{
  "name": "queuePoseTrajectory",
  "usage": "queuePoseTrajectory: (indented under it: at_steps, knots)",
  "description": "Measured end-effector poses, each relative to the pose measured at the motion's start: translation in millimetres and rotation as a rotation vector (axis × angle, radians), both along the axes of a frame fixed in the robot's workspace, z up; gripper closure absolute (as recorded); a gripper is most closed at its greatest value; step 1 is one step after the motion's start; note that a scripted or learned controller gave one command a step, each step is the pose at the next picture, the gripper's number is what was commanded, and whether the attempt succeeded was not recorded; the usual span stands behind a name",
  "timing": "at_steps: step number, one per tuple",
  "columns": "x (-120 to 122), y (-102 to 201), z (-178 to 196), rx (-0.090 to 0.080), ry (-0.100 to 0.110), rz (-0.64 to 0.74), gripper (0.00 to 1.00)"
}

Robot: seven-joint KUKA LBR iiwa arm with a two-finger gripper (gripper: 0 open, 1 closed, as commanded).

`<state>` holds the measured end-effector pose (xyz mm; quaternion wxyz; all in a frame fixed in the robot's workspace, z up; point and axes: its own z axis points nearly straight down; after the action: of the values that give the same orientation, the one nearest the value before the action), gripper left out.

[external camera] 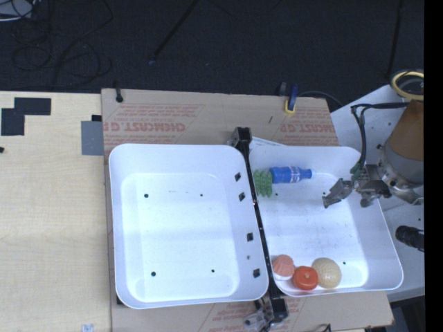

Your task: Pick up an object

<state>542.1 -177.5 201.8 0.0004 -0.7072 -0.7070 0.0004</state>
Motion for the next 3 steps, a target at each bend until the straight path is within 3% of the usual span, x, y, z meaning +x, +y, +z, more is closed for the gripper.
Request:
queuePoseTrajectory:
  at_steps: [1,2,3]
  knots:
    - [-35,-38,99,-0.003,-0.006,-0.003,0.0]
    - [49,3,67,0.0,-0.002,0.007,0.0]
    - [2,-37,-16,0.003,0.009,-0.004,0.0]
